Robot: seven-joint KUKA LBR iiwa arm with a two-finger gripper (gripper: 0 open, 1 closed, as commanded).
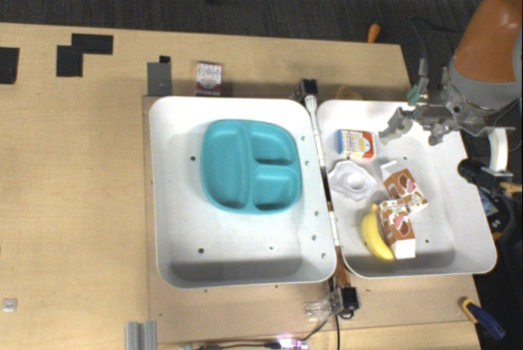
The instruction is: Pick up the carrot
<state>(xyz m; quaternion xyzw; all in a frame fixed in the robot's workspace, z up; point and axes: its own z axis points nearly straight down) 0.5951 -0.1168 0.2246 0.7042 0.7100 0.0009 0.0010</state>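
Teal plastic divided tray (249, 164) sits in the left white bin (176, 258). Right white bin (458, 258) holds a yellow banana (373, 236), cartons and a cup. My hand (414, 130) hovers open over its far end. A small orange piece (373, 33), maybe the carrot, lies on the table's (73, 201) far edge.

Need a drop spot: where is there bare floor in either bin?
Left bin: bare floor all round the teal tray, widest along the near wall. Right bin: crowded middle; bare strip right of the cartons.

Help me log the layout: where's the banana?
In the camera view, the banana lies in the right-hand bin near its front left corner, beside a brown carton.
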